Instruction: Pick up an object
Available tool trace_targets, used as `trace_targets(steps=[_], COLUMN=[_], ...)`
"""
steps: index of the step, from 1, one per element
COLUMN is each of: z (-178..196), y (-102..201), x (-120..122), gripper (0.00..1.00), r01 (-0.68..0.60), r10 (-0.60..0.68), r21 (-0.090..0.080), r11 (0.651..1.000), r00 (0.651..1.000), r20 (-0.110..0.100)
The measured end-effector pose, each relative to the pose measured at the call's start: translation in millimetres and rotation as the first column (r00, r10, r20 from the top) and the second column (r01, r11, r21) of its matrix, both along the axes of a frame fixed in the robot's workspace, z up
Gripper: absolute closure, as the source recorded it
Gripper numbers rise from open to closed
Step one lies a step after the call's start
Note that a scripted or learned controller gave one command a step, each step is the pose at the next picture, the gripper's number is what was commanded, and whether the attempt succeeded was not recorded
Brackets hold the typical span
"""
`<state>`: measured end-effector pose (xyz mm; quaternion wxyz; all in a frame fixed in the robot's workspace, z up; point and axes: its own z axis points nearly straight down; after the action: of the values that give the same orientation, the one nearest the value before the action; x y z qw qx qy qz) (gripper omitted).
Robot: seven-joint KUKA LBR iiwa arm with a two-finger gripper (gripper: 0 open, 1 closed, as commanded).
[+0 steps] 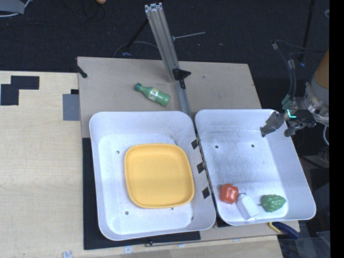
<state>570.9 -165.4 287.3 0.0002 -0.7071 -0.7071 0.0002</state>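
Your jaws [279, 126] hang at the right bin's [252, 160] upper right edge, with the dark fingers spread apart and nothing between them. One finger points left over the bin's rim, while the other sits just right of it, under a small teal light on the wrist. The grey arm [317, 98] comes in from the right, with its orange band at the picture's border.

Look down the same bin and you find the things you could pick, all gathered in its near corner, well apart from the jaws. A red pepper [229, 193] lies furthest left. Just beside it, to the right, sits a small white block [246, 206], and a green leafy lump [273, 202] lies right of that, close to the bin's near wall. The three lie near one another; you cannot tell whether the block touches the pepper.

In the left bin [107, 144] a yellow plate [159, 174] lies flat in the middle. Beyond both bins, on the tan counter [226, 85], a green bottle [152, 94] lies on its side, and a metal rail [165, 36] slants up from the gap between the bins.
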Motion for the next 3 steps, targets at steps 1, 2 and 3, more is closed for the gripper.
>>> trace_targets(steps=[1,2,3], z=[0.0,-51.6,-97.7], y=[0.0,-9.7,-4.2], x=[0.0,-1.4,3.9], gripper=[0.0,0.0,0.0], r01=[0.0,0.0,-0.001], r10=[0.0,0.0,0.001], r21=[0.0,0.001,0.001], r11=[1.0,1.0,1.0], r00=[1.0,1.0,1.0], r20=[0.0,-0.004,-0.004])
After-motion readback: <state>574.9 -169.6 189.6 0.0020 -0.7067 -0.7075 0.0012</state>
